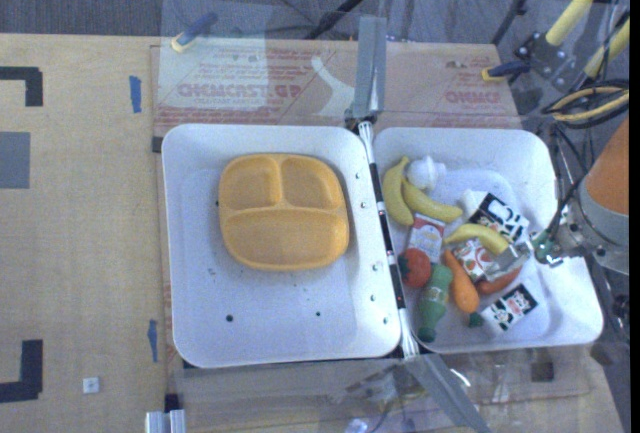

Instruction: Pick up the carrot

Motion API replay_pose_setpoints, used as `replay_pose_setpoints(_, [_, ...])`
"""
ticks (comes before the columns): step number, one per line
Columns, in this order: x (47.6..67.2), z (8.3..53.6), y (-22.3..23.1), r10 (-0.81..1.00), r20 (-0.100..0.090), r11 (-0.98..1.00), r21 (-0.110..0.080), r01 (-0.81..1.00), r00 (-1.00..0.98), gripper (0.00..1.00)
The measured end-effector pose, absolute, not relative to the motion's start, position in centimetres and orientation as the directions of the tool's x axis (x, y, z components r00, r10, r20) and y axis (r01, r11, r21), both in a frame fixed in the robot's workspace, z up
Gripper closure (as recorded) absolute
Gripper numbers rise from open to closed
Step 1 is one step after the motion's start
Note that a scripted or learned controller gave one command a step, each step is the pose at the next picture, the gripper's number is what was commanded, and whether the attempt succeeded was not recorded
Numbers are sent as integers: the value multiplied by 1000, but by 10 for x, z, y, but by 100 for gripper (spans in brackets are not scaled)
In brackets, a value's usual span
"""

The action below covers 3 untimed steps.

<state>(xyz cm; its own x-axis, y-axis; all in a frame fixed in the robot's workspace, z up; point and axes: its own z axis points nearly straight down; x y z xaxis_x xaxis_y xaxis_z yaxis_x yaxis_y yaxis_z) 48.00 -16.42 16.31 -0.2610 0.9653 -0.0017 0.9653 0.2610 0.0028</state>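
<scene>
Orange carrot (460, 285), 2 yellow bananas (412, 197), an orange-yellow divided plate (284, 211), 2 white bins (190, 221).

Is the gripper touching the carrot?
Apart. The camera view shows the gripper at the bin's right edge, with other items between it and the carrot.

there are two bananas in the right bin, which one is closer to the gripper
The smaller banana, lying across the middle of the right bin beside the black-and-white carton. The larger banana curves along the bin's left side, farther from the gripper.
</scene>
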Motion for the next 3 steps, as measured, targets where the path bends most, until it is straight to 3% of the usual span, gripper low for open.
replay_pose_setpoints(1, [481,99,-110,966,-3,257,4,966,-257,0])
replay_pose_setpoints(2, [480,107,-109,967,-3,255,5,967,-255,100])
replay_pose_setpoints(3, [552,185,-30,874,-1,486,2,874,-486,100])
